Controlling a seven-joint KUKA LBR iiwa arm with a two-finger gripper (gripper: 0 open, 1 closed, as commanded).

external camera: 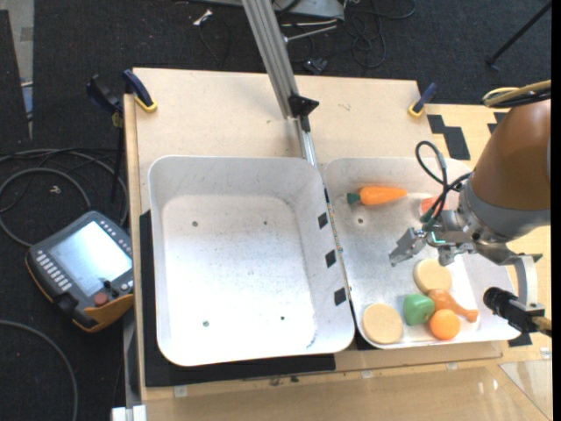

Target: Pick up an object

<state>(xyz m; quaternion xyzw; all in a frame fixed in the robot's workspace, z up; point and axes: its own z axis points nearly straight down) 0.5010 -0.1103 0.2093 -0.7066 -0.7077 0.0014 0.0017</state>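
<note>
Starting nearest the camera: right bin (491, 333) front corner holds a flat tan round cookie (383, 322), a glossy green pepper (418, 307), a smooth orange ball (444, 324) and an orange drumstick-shaped piece (451, 304), clustered close. Just behind them, a second tan disc (432, 277). Gripper (410, 246) hovers above bin floor, metal fingers slightly apart, nothing between them. Farther back, a plastic carrot (379, 196) lies flat. Left bin (230, 253), speckled white, rounded corners.
</note>
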